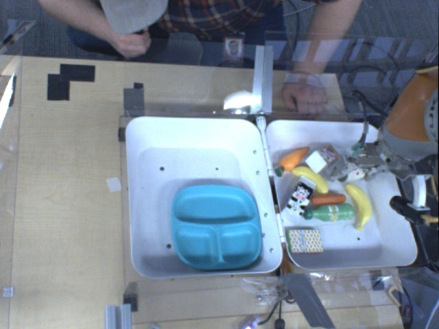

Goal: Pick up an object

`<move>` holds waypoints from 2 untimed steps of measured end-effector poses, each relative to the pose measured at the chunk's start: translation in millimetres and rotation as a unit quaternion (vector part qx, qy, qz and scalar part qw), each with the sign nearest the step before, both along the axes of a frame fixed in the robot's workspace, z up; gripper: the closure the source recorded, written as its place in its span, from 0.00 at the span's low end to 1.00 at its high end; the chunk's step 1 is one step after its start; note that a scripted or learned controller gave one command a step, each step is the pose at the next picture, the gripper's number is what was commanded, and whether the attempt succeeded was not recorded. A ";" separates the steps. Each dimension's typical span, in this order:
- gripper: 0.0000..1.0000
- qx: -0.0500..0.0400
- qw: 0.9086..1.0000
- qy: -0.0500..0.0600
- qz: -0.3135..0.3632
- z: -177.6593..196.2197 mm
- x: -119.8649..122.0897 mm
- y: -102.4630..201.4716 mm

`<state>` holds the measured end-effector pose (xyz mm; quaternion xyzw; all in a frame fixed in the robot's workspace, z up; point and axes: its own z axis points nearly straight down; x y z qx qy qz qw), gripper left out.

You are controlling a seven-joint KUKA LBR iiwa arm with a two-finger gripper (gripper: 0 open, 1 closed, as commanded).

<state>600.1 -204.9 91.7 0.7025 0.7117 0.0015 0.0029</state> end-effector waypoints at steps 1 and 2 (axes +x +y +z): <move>1.00 -0.001 1.000 -0.003 0.000 12.8 2.3 -0.3; 1.00 0.001 0.999 0.000 -0.051 112.4 -4.5 96.1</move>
